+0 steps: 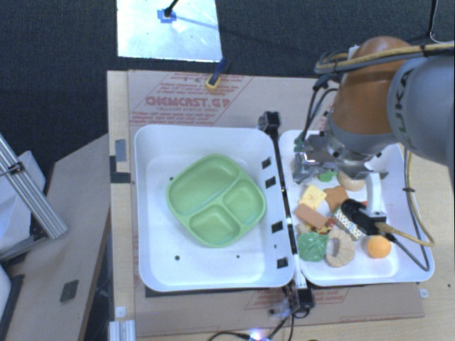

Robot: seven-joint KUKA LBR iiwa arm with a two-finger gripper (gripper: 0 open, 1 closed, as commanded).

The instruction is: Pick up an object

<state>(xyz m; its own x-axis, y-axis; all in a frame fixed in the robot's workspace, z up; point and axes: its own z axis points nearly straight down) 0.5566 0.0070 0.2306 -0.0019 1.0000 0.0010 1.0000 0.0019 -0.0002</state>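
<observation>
**Entry: pick attempt, hazards, listed largest to smallest. All places are given from the right bin.**

1. Worktop (71,190): lies under and around the right bin. No hazard noted.
2. Arm (370,98): leans over the right bin's far half and hides much of that end. Anything under it cannot be checked before the descent.
3. Left bin (156,258): touches the right bin along its camera-left wall. A green divided plate (213,199) lies in the middle of it, well apart from the action.
4. Right bin (402,265): shallow and crowded with toy food. Its low wall would probably let a nudged piece slide out.
5. Tool (308,163): hangs low at the right bin's far camera-left corner, close to the shared wall. Whether it stands wide or narrow cannot be told, and nothing is seen held in it. A straight drop here could strike the wall or the bin floor and close on nothing.
6. Beige ring (340,251): at the right bin's near edge, touching a green leafy piece (311,246).
7. Orange-brown block (311,217): mid-bin, close by the shared wall.
8. Yellow wedge (313,195): just nearward of the tool and judged the likeliest target. It abuts the block, so a closing grip may pinch both or push one aside.
9. Orange ball (378,247): at the near camera-right part, and likely to roll if bumped.
</observation>
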